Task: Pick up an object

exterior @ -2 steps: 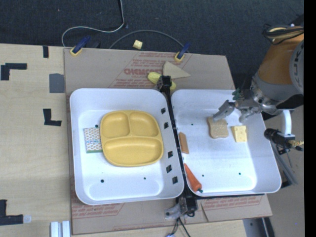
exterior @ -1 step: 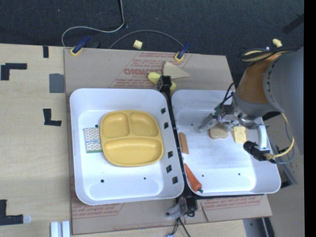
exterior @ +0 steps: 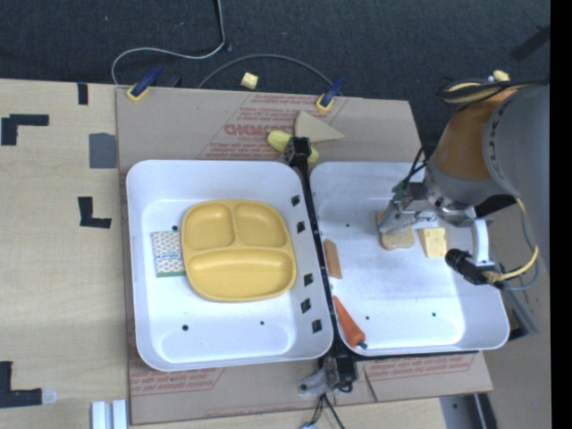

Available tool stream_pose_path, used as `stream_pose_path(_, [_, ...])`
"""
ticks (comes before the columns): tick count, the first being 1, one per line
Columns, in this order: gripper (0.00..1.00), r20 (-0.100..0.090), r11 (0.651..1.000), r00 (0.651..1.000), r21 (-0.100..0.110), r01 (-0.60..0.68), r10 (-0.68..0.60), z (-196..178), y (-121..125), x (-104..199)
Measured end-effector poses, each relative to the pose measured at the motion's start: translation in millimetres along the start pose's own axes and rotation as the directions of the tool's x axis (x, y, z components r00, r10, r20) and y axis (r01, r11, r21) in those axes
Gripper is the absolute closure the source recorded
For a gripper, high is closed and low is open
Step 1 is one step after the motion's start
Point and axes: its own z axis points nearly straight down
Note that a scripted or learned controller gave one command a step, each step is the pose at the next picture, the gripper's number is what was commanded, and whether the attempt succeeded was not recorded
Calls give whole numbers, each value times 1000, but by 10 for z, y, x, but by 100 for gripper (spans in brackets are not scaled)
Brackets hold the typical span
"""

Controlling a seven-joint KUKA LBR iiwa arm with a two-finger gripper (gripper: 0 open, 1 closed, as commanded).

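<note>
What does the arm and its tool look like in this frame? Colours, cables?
Grey rounded arm with an orange band above the wrist. The tool is small, metallic grey. A black connector juts out beside it, and thin black and yellowish cables loop along the arm.

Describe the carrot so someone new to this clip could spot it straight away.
Find the right bin, the one the arm reaches into. Follow its left wall, beside the divider between the bins, down to the near corner: the carrot lies there at a slant. It is the only slim, bright orange piece; the brown strip further up that wall is duller and blunt.
</note>
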Motion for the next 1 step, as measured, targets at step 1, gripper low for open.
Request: stream_pose_path(1, [100,0,1000,1000,-6,-4,4,95,-85,38])
